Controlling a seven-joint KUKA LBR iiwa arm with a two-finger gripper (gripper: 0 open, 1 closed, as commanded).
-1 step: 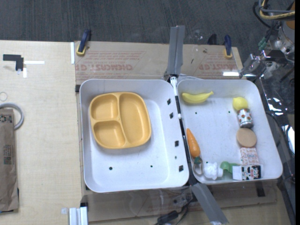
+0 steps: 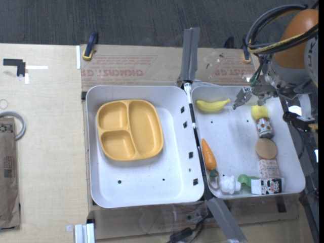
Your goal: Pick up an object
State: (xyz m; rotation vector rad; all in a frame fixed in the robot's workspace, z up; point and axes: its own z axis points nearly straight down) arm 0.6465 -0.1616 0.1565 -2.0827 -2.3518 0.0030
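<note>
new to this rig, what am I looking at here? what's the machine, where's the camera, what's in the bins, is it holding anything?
One camera, fixed above the bench, looks down at a slant on two shallow white bins side by side.

The machine is a single robot arm, grey with an orange band, reaching in from the right of the view. Its two-finger claw hangs over the top of the right bin, just right of a yellow banana. Nothing shows between its fingers, so it holds nothing that I can see.

The left bin holds a yellow divided plate.

The right bin holds the banana, an orange carrot, a small jar with a yellow lid, a round tan disc, a small carton, and a white and a green item near the bottom edge, too small to name.

The job is to pick up one object.
</note>
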